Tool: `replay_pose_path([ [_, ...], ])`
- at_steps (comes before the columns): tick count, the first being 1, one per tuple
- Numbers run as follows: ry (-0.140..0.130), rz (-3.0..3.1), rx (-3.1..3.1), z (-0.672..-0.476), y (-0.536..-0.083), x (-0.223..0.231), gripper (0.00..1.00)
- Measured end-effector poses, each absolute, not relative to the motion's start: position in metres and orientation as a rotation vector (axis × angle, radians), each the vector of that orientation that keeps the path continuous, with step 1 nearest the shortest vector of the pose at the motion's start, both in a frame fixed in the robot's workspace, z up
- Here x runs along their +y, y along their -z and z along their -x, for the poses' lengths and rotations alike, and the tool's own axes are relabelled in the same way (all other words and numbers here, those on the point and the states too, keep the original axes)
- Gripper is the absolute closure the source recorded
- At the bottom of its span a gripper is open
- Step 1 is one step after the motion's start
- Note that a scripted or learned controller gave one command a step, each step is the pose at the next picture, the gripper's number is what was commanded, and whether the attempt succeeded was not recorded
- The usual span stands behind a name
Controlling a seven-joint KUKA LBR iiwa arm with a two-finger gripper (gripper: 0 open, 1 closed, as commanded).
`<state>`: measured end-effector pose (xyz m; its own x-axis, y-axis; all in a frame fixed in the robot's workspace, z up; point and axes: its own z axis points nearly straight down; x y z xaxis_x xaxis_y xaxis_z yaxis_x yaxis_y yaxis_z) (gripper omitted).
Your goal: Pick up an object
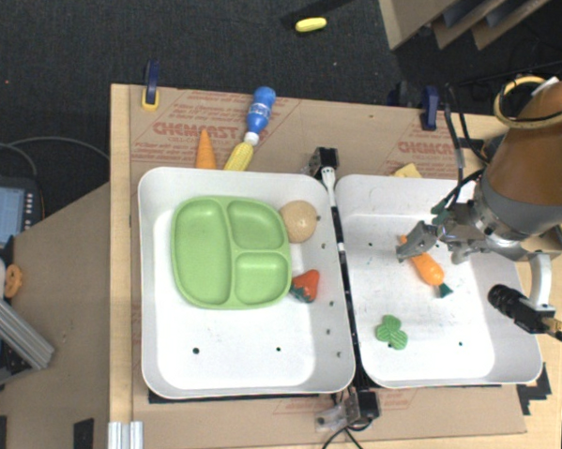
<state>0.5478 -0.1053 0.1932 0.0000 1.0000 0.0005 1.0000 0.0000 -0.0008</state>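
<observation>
In the camera view, the grey arm with the orange band is seen reaching in over the right shallow white bin (499,366). Its hand (428,243) is lowered near the upper middle of that bin. Whether the hand is open or closed cannot be told, because its metal parts are small and blurred here.

Just below the hand and slightly to its side, a small orange plastic carrot with a green tip (431,271) is seen lying on the bin floor. It is touching the hand or is just beside it; which of the two cannot be decided. The carrot is not seen lifted, so a grasp is not confirmed.

Further below the hand, well apart from it, a small green plastic broccoli piece (391,332) is lying in the same bin.

On the far side from the arm, in the left shallow white bin (245,367), a light green divided plastic plate (231,252) is placed. Next to that plate a beige round ball-like object (299,220) and a small red plastic strawberry (305,285) are found.

As a judgement, the task is at an early or middle stage: the hand has been brought to the carrot, which is probably the chosen object, but the closing and the lifting are not yet shown as done. The object lies flat and low, so a slip is possible.
</observation>
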Motion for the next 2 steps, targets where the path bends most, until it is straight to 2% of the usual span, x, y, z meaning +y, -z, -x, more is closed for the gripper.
replay_pose_path([
  [1, -0.005, 2.221, -2.214, -0.55, -0.149, -0.15, 0.0],
  [2, -0.002, 2.221, -2.223, -0.583, -0.082, -0.164, 0.0],
])
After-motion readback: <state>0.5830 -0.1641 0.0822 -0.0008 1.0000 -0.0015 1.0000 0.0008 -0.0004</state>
